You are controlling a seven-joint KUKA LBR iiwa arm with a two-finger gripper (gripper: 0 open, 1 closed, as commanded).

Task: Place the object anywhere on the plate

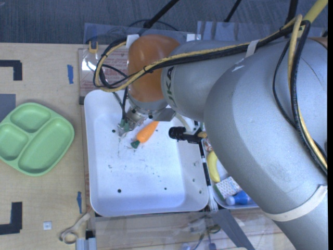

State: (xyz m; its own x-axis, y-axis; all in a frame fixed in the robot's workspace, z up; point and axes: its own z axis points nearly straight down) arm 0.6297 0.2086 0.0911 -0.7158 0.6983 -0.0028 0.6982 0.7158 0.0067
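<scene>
Your claw hung low over the upper left of the left white bin, just left of the orange carrot; you could not tell from this angle how it stood, and the carrot lay on the bin floor beside it. The green divided plate sat on the table, well apart to the left.

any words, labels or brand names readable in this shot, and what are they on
"K" and part of a second letter, black and running vertically, on the grey arm just right of the orange band; the rest of the marking is cut off by the curve of the arm, so the full word cannot be read.
The packet in the right bin has a checkered pattern; any print is too small to read.
No other legible text.
</scene>
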